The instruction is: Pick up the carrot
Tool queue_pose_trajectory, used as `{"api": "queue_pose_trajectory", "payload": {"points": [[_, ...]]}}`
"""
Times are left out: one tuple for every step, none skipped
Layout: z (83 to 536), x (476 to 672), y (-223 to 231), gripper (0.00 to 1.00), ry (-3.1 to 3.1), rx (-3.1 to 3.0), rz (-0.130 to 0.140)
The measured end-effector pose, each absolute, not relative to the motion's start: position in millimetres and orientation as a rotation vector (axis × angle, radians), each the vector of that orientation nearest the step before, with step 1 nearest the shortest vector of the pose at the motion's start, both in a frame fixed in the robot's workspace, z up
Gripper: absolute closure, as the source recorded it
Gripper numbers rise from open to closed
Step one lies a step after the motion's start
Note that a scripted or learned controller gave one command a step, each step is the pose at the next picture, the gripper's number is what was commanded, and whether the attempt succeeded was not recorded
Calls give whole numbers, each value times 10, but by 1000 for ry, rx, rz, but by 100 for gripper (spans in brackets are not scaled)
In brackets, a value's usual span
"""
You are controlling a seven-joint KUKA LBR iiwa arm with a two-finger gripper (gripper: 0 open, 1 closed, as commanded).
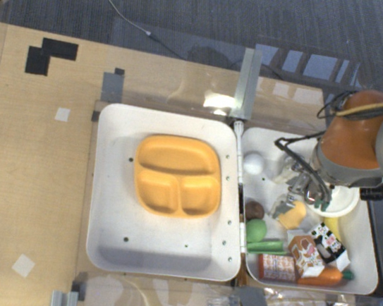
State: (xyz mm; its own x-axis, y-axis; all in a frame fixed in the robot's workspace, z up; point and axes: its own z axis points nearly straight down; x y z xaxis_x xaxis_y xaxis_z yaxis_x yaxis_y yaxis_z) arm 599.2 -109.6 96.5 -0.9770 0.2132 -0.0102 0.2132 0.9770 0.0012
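Note:
The carrot [321, 276] is orange with a green end and lies along the front edge of the right bin [367, 264], beside a red box [278, 267]. My gripper [301, 196] hangs over the middle of that bin, just above a yellow wedge [293, 214] and well behind the carrot. Its fingers stand open with nothing between them. The grey arm with its orange band [354, 137] reaches in from the right and hides part of the bin's back.
The right bin is crowded: a white ball [252, 163], a brown piece [254, 210], green pieces [259, 236], a cow-patterned toy [326, 240], a white bowl [341, 201]. The left bin [103, 242] holds a yellow divided plate [177, 175].

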Motion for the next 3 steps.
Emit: {"api": "queue_pose_trajectory", "payload": {"points": [[965,5992,-1096,0,3113,336,0],[964,5991,-1096,0,3114,336,0],[1095,6024,-1085,100,3104,328,0]]}}
